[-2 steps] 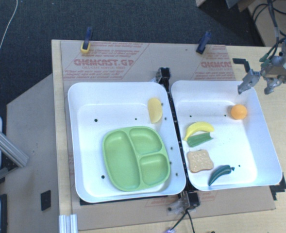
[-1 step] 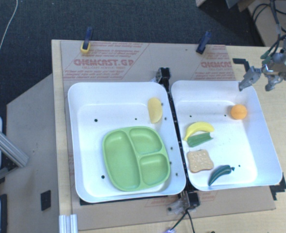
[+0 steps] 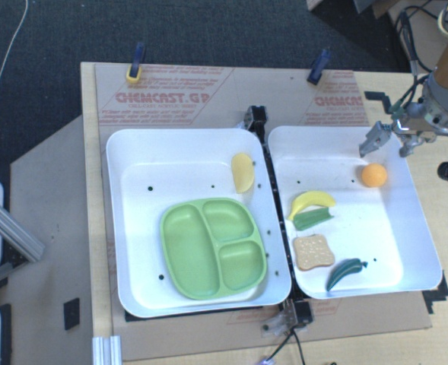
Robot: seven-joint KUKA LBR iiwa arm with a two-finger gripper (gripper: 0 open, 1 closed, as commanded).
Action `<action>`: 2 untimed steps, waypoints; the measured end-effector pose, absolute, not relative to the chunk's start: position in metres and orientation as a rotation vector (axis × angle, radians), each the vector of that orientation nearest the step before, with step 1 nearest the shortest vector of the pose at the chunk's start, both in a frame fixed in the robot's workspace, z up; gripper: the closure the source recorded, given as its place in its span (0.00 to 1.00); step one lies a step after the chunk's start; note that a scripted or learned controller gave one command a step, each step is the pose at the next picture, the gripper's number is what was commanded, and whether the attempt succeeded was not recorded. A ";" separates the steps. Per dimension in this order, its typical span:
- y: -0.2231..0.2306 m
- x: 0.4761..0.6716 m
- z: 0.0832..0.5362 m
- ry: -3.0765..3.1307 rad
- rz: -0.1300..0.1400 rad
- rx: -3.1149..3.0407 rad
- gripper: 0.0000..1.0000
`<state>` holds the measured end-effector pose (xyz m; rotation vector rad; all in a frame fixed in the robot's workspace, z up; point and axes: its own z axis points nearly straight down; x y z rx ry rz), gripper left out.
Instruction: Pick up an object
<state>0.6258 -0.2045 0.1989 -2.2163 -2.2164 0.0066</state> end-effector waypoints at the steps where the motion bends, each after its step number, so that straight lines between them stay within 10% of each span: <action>1: -0.204 0.622 0.156 -2.217 0.005 -2.218 0.00; 2: -0.207 0.623 0.112 -2.217 0.005 -2.218 0.00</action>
